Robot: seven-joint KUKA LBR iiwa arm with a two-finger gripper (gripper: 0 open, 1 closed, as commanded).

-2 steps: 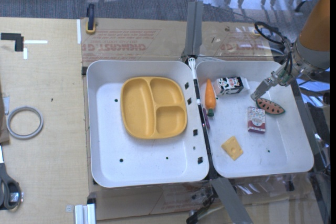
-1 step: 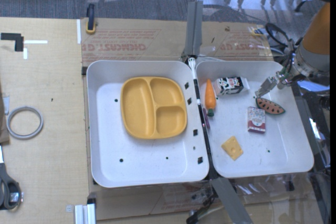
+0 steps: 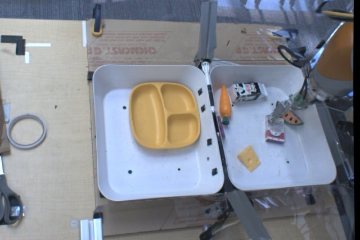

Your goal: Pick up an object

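Claw (image 3: 277, 112) over small red packet (image 3: 275, 135); wedge-shaped yellow cheese (image 3: 248, 158) nearby.

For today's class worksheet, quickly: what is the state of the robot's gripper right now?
Gripper: low in the right bin, just above the small red packet; open or closed cannot be told.

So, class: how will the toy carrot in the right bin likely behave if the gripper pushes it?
The toy carrot looks rounded and tapered, so it would probably roll in a curve. It seems light, likely plastic. It lies near the bin wall, which may stop it.
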